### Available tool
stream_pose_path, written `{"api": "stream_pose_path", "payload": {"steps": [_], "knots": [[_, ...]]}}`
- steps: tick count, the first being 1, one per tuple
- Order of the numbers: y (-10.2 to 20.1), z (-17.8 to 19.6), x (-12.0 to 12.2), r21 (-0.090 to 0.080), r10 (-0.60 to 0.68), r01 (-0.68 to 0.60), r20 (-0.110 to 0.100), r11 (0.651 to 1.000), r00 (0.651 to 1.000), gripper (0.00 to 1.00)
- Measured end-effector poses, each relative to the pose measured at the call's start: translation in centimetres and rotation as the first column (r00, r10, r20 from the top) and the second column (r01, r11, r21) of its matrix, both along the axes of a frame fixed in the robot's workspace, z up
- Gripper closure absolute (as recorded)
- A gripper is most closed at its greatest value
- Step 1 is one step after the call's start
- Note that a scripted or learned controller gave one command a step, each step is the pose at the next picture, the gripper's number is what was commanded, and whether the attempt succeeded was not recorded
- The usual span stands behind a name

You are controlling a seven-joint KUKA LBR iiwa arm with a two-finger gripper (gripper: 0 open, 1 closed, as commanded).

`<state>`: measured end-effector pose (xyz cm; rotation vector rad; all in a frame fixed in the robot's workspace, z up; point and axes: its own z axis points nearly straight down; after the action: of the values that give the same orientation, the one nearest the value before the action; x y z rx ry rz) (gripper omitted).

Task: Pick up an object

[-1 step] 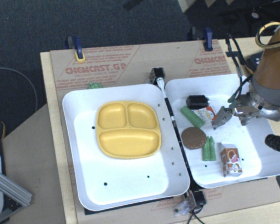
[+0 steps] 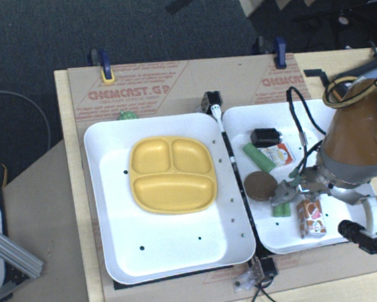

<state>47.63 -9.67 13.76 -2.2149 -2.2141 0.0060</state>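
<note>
Nearest the camera, at the near edge of the right bin (image 2: 358,239), lies a small rectangular snack packet in brown and white wrapper (image 2: 311,217), lying flat with its long side running near to far. Just left of it is a short green block (image 2: 282,207), and beyond that a round brown disc (image 2: 260,185). Farther back are a long green stick-like piece (image 2: 258,157), a red-and-white flat packet (image 2: 280,153) and a small black box (image 2: 265,136). The left bin (image 2: 118,241) holds a yellow plastic divided tray (image 2: 173,174).

My gripper (image 2: 293,189) hangs low over the right bin, between the brown disc and the snack packet, close above the green block. Whether it is released or clenched I cannot tell; I see nothing held in it.

Assessment: the green block is the nearest candidate. It appears small, light and rigid, so it should tolerate a firm pinch across its narrow width. The snack packet looks light but its film wrapper is likely slippery and yielding; a hold across its short sides would suit it best. The disc looks too wide and flat for an easy hold.
</note>
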Motion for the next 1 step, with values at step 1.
{"api": "stream_pose_path", "payload": {"steps": [1], "knots": [[-6.24,-5.25,0.41,-0.003,-0.004,0.004,0.011,1.0,1.0,0.0]]}}
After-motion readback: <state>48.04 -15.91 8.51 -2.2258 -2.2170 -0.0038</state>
